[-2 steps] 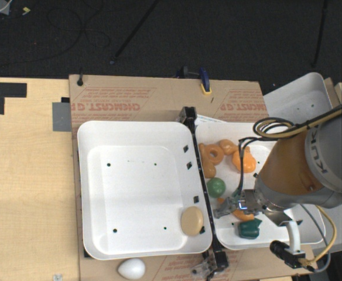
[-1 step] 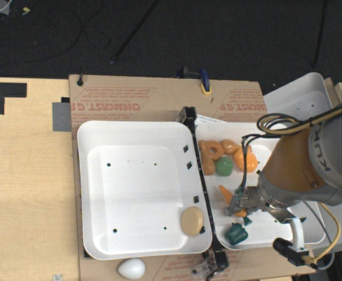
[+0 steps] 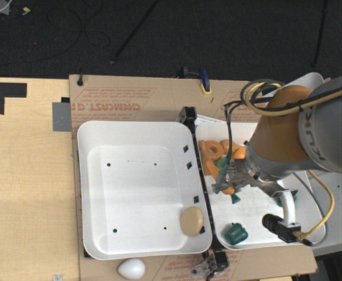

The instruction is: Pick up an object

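Orange pieces [image 3: 213, 151] crowding the hand [image 3: 225, 183], grip state unclear, green lump [image 3: 236, 233] near, tan egg [image 3: 191, 220] in left bin [image 3: 95, 186]

The grey arm [image 3: 320, 127] reaches in from the right, its broad orange band [image 3: 279, 127] sitting just above the wrist. Yellow and black cables loop over the top of the band and trail down its side. The wrist points down and to the left, with the gripper [image 3: 226, 183] low at its end, a small cluster of dark metal parts.
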Controlling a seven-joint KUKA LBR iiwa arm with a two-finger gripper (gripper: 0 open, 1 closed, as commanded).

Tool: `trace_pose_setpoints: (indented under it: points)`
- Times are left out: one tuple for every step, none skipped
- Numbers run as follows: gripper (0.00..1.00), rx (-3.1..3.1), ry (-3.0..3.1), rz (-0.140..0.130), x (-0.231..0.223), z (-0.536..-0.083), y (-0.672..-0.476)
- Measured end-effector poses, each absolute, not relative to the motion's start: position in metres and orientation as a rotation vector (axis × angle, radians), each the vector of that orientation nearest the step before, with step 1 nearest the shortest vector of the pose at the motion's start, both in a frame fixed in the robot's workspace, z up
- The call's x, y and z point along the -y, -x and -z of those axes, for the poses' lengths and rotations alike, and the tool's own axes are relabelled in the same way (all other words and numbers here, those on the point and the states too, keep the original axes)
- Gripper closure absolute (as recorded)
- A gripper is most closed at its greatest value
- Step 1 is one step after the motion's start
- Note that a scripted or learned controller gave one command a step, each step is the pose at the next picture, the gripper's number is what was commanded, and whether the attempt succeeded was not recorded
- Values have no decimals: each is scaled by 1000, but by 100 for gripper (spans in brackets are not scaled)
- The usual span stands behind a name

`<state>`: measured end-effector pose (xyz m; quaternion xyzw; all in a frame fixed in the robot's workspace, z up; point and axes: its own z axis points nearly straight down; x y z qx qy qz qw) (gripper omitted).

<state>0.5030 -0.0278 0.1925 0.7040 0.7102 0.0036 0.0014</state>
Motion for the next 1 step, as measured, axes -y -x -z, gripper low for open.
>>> trace_pose_setpoints:
  points:
    - [100,-2235,-2211,-4,-73,-187,-554]
